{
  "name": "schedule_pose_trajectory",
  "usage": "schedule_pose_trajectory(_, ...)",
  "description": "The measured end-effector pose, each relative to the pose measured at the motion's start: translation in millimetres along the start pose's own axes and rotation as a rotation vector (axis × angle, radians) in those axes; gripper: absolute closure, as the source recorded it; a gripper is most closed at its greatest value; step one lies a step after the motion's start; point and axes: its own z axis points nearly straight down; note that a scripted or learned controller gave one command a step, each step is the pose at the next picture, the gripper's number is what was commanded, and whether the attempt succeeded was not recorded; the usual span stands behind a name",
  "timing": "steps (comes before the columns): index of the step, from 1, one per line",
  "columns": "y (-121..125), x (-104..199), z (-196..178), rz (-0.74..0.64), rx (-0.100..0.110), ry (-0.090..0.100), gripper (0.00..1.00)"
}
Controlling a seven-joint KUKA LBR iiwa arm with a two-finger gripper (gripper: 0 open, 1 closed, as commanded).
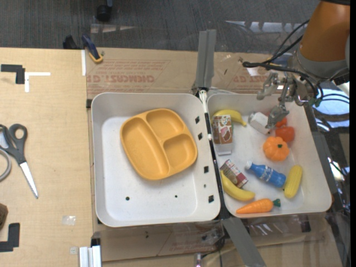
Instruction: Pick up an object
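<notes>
To your left, the left bin (105, 166) holds a divided plate (158, 142), while the right bin (320, 166) holds bananas (236, 189), a bottle (267, 174), a carrot (256, 207) and a pumpkin (276, 148), with scissors (21, 156) on the bench (44, 204) farther left.

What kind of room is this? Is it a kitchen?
Probably not a kitchen; it looks more like a robot lab or workshop. A robot arm reaches over two white bins, the food in them looks like toys, and scissors lie on a plain wooden bench.
</notes>
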Motion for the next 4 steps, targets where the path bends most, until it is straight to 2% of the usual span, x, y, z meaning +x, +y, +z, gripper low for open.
schedule_pose_trajectory(1,-32,15,83,0.021,0.004,-0.022,0.0)
schedule_pose_trajectory(2,-70,19,88,0.008,0.006,-0.037,0.0)
schedule_pose_trajectory(4,-74,62,88,0.292,0.004,-0.045,0.0)
